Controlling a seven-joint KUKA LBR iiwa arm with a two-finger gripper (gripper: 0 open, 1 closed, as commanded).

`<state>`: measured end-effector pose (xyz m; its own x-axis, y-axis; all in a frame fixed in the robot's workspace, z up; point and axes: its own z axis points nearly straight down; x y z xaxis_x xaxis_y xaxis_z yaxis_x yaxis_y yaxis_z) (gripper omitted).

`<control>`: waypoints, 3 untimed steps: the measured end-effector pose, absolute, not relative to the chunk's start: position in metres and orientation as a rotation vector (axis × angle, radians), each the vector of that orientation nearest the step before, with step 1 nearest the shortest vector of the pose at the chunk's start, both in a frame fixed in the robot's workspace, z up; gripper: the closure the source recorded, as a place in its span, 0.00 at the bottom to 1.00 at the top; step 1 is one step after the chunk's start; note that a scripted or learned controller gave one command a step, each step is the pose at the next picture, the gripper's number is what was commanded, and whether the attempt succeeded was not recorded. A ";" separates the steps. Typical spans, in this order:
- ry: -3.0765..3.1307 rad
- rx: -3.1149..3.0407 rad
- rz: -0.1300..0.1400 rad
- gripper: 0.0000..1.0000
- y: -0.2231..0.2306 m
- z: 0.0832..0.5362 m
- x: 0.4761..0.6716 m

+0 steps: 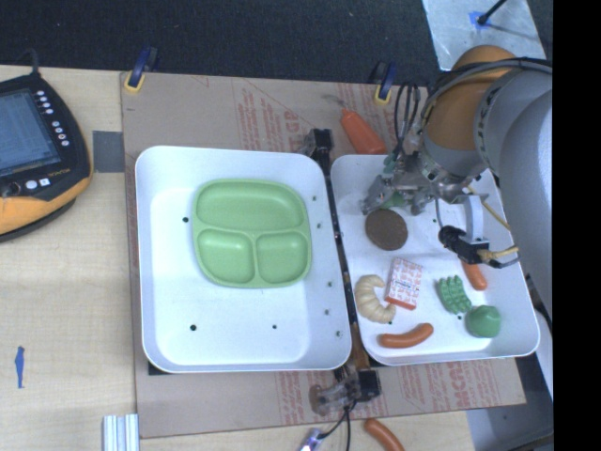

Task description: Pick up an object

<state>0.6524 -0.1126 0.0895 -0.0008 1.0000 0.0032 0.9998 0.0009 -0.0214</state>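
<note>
Robot gripper [399, 195] low over the right bin [512, 346], beside a brown disc [386, 229].
Fingers' state: cannot tell. The disc, round, flat and dark, lies near the bin's far left corner; I judge a centred, straight-down approach would suit it best.

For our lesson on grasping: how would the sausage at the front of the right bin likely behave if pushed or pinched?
The sausage looks long and rounded, so a sideways push would probably roll it. Its glossy skin suggests it may slip from a pinch. It lies apart from the croissant, so it could shift freely.
</note>
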 end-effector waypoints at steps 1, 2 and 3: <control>-2.225 -2.214 0.006 0.00 -0.104 0.092 0.582; -2.223 -2.216 0.004 0.00 -0.116 0.093 0.654; -2.224 -2.215 0.006 0.00 -0.094 0.092 0.603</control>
<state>0.6028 -0.0938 0.0917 -0.0042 1.0000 -0.0009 1.0000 0.0042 -0.0045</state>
